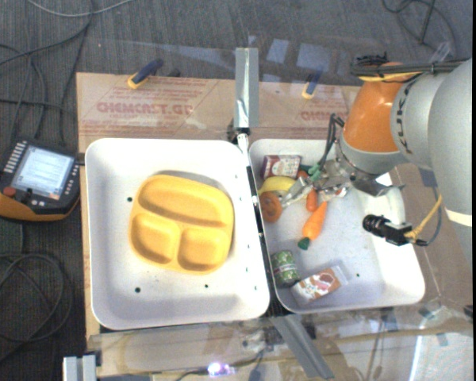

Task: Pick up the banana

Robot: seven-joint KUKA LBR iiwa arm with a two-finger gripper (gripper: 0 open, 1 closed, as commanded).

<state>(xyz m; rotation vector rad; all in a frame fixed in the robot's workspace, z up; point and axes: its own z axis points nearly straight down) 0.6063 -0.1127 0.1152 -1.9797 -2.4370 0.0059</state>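
Observation:
The banana [275, 186] is a short yellow shape lying in the upper left part of the right bin [397, 280], just below a red and white packet [282, 166]. My gripper [303, 187] reaches in from the right, low over the bin, with its metal tip right beside the banana's right end. I cannot tell whether it touches the banana. An orange carrot [315, 221] lies directly beneath the gripper, pointing down and left. A round orange-brown fruit [270, 206] rests against the banana's lower side.
A green can [284, 267] and a red snack packet [319, 282] lie near the right bin's front wall. The left bin [111, 292] holds a yellow divided tray [182, 222]. A black cable plug [381, 227] hangs at the arm's right.

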